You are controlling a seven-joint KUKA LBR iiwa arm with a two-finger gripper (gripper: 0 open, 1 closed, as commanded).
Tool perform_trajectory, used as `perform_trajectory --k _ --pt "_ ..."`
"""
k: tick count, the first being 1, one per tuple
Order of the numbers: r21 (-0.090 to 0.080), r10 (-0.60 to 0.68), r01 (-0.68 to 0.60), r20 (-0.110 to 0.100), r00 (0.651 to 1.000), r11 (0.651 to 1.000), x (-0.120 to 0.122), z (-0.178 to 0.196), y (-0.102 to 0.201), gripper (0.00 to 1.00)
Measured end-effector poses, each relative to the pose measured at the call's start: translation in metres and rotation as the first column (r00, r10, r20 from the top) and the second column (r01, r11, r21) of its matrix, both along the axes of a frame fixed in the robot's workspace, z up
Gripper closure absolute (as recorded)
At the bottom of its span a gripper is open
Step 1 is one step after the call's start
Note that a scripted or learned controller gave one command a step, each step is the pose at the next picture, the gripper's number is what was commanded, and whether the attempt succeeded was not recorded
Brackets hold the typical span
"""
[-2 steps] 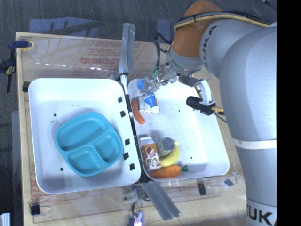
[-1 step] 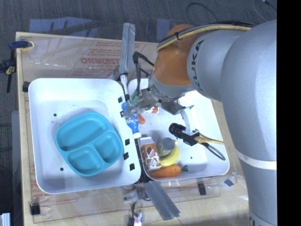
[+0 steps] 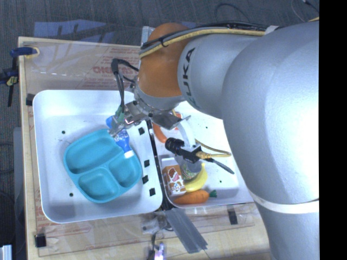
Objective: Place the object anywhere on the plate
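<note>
The gripper [image 3: 123,119] hangs at the blue divided plate's [image 3: 100,167] upper right rim with a blue-and-white tube-like object [image 3: 122,141] below it; whether the fingers grip it I cannot tell. Best to shift left over a compartment before releasing. Two white bins [image 3: 49,112] sit on a worn wooden table [image 3: 65,58].

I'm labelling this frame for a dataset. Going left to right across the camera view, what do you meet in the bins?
Blue plate → blue object at the tool → snack packet → banana
</note>
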State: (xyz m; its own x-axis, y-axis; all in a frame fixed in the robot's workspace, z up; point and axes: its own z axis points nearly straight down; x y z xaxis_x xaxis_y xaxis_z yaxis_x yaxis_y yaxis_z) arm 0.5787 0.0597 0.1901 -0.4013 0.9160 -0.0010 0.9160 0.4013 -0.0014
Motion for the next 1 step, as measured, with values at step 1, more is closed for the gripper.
perform_trajectory --k 1 --pt "-0.001 -0.017 0.017 -0.004 1.0 1.0 -0.0234 -0.0011 0.031 1.0"
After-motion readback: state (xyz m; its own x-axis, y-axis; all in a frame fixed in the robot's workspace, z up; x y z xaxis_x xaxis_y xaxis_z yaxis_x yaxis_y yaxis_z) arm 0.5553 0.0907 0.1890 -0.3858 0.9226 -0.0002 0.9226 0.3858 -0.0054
